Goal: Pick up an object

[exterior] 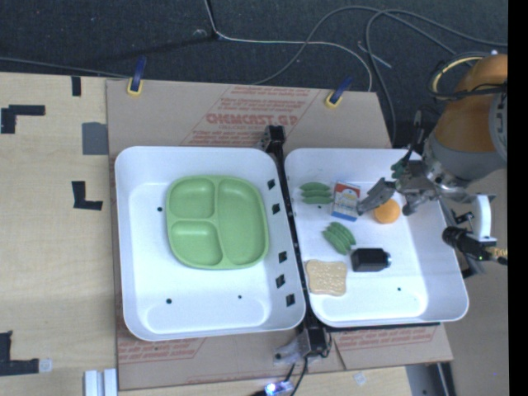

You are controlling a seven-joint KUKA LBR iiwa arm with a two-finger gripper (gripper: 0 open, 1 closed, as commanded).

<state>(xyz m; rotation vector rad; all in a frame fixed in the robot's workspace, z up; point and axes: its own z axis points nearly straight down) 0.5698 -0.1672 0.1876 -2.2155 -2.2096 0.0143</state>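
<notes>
Pick not done: nothing lifted yet.
Claw point(394, 190) hangs over right bin point(437, 299), can't tell its state; orange ball point(387, 212) lies just beside it, near the small box point(346, 200). Grasp and lift remain.

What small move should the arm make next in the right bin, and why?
Probably lower the gripper onto the orange ball just below it. Nothing shows between its fingers, and the ball lies closest, at the right end of the bin. The small box sits just left of the gripper, so a straight descent seems safer than a sideways sweep.
</notes>
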